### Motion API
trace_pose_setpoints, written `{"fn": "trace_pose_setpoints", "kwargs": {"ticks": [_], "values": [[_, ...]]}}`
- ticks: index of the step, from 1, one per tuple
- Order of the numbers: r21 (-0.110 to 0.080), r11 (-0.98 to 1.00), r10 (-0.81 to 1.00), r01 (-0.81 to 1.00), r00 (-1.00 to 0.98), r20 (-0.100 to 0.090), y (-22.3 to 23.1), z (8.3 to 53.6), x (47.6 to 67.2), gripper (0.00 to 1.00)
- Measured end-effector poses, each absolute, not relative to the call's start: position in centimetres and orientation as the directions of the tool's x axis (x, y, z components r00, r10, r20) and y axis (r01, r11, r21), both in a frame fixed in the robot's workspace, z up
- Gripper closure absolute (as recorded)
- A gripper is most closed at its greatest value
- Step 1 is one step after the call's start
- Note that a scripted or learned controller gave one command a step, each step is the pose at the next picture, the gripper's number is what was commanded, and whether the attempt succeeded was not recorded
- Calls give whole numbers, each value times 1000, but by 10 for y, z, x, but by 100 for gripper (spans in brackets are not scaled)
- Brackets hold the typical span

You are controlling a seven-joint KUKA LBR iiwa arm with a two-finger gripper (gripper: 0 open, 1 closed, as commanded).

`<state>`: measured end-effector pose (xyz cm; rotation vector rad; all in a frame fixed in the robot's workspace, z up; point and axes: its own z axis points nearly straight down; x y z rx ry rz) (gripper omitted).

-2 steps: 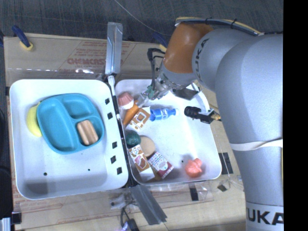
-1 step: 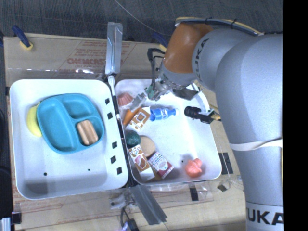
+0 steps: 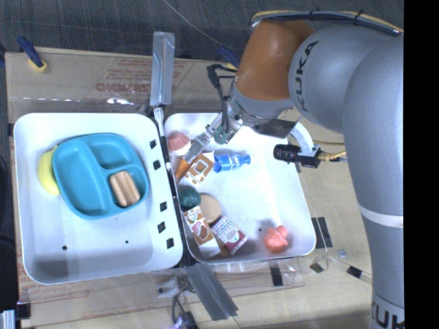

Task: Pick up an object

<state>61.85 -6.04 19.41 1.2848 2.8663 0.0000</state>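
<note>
On the bench (image 3: 75, 81), the left bin (image 3: 41, 252) held a blue divided tray (image 3: 86, 170) bearing a bread roll (image 3: 125, 188). The right bin (image 3: 295, 204) held a blue bottle (image 3: 232, 161) near its far edge, just beside the gripper (image 3: 221, 132), fingers' state indiscernible.

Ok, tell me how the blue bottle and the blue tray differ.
The bottle lies on its side in the right bin; the tray sits flat in the left bin. The bottle is far smaller than the tray. The tray carries a bread roll in one compartment; the bottle carries nothing. Both are blue, the bottle darker.
</note>
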Motion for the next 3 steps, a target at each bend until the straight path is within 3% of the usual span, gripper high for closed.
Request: {"fn": "trace_pose_setpoints", "kwargs": {"ticks": [1,2,3], "values": [[-1,938,347,347,-938,3,-121,136,633,0],[2,947,321,321,-947,-12,-83,237,618,0],[9,865,502,502,-864,-17,-123,115,622,0]]}}
